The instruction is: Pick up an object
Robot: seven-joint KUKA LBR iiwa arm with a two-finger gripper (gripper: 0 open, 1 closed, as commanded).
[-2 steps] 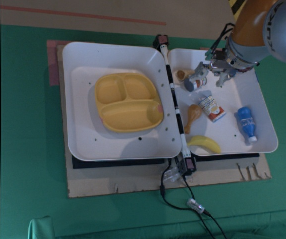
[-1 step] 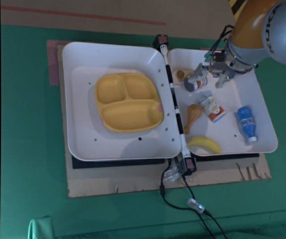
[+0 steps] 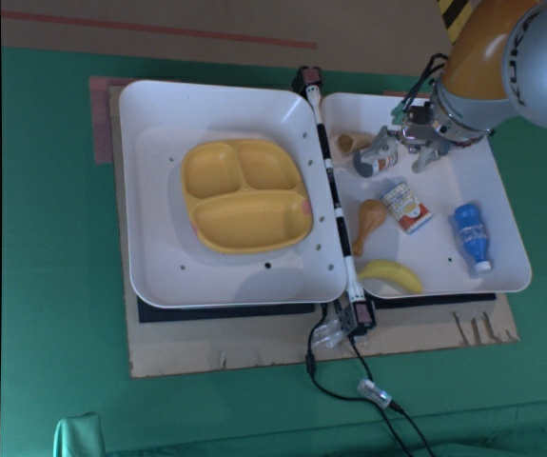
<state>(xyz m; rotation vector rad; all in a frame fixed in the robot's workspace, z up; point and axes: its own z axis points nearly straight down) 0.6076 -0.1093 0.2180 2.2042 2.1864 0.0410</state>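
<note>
My gripper point(image 3: 403, 152) hangs over the back of the right bin point(image 3: 501, 198), its fingers spread open. A small grey can point(image 3: 375, 161) with a red-and-white label lies on its side right at the left fingertip point(image 3: 383, 143); I cannot tell whether they touch, and the can is not between the fingers. Nearer the front of this bin lie a white cup with an orange label point(image 3: 406, 206), a tan chicken drumstick point(image 3: 370, 219), a blue bottle point(image 3: 471, 237) and a yellow banana point(image 3: 391, 275).
A small tan object point(image 3: 349, 144) sits by the divider point(image 3: 335, 203), left of the can. The left bin point(image 3: 149, 246) holds a yellow divided plate point(image 3: 246, 196). Cables point(image 3: 368, 388) trail over the green bench in front.
</note>
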